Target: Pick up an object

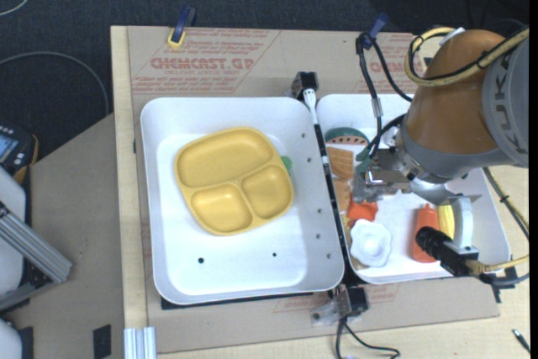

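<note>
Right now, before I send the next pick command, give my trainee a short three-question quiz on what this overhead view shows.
1. True or false: the yellow divided plate lies in the left bin.
2. Multiple choice: over which bin does the arm's orange band hang? A) left bin B) right bin C) neither
3. Fill in: the plate has ___ compartments.

Key: 1 true. 2 B; the arm's wrist comes down among the small objects there, including a white object near the front and an orange one beside it. 3 three.
</note>
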{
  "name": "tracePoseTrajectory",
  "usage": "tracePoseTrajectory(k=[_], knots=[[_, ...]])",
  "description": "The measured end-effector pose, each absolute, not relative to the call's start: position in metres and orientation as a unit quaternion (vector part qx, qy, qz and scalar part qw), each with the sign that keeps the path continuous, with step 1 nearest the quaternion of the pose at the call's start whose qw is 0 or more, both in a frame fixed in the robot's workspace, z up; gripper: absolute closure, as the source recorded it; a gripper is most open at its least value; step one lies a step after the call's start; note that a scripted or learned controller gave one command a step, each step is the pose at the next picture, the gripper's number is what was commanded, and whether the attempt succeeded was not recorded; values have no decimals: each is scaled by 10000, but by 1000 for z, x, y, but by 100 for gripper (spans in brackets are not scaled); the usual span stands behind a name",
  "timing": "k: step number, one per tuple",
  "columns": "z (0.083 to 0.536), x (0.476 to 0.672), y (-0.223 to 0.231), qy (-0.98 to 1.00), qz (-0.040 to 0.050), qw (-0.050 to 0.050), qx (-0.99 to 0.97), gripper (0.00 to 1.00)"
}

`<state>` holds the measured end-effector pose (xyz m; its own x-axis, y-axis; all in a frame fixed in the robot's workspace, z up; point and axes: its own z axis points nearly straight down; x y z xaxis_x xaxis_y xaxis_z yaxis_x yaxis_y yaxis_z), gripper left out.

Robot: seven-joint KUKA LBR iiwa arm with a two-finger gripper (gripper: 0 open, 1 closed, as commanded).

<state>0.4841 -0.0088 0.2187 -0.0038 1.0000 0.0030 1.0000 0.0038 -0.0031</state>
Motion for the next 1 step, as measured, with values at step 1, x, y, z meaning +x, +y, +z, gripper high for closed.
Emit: tracePoseTrajectory(k=[1], knots=[[234, 494, -5, -7076, -10, -10, -7066, 100]])
